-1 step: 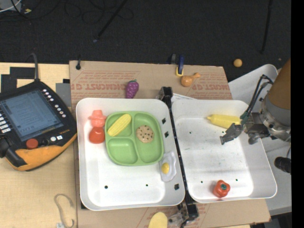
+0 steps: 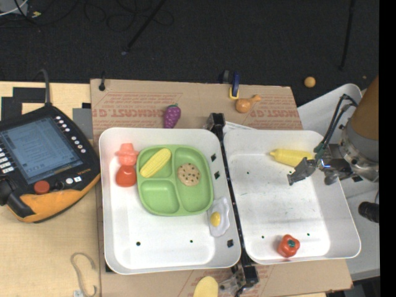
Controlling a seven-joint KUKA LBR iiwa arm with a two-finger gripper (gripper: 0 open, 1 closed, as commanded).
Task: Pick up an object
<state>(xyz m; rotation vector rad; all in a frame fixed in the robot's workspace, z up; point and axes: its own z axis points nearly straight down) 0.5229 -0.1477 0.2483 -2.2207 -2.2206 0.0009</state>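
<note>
Grey two-finger gripper (image 2: 309, 169) over right shallow white bin (image 2: 272, 228), fingers apart, nothing between them (arm enters from right); yellow plastic squeeze bottle (image 2: 286, 156) just beside it, small red tomato-like toy (image 2: 288, 245) near bin's front edge

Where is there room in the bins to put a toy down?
The right bin has bare floor between the yellow toy and the tomato. The left bin is bare below the green plate, crowded above.
</note>
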